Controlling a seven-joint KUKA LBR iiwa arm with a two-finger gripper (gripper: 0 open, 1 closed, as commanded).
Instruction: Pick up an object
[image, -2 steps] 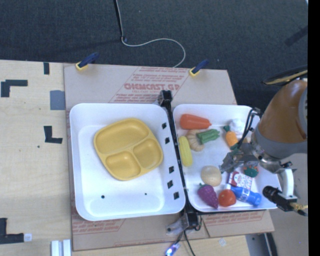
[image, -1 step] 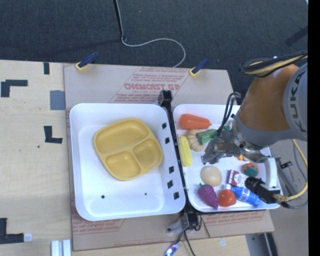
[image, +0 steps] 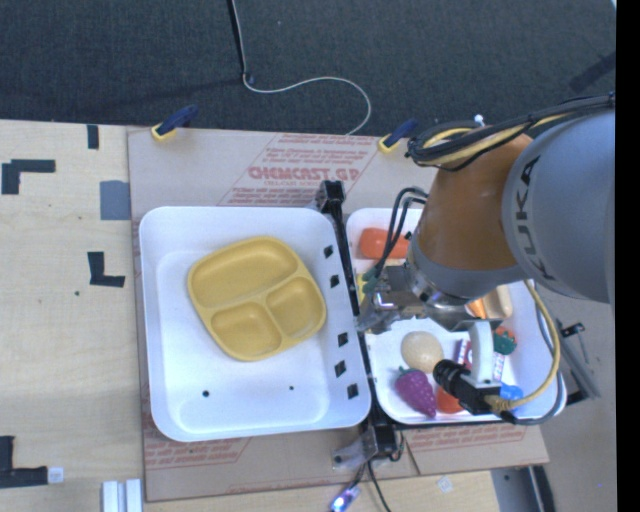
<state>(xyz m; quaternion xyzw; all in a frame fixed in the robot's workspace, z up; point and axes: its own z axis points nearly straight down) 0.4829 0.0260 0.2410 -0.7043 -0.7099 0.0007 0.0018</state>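
Grey arm with orange band (image: 480, 215) reaches in from the right, low over the right shallow white bin (image: 553, 400). End effector (image: 378, 300) sits near that bin's left wall; whether it is open or closed, or has hold of anything, cannot be told. Right bin contents: cream egg-shaped object (image: 421, 349), purple grape-cluster toy (image: 416, 391), orange object (image: 375, 241) at the far end. Left shallow white bin (image: 165, 300) carries a yellow three-compartment plastic plate (image: 257, 296).
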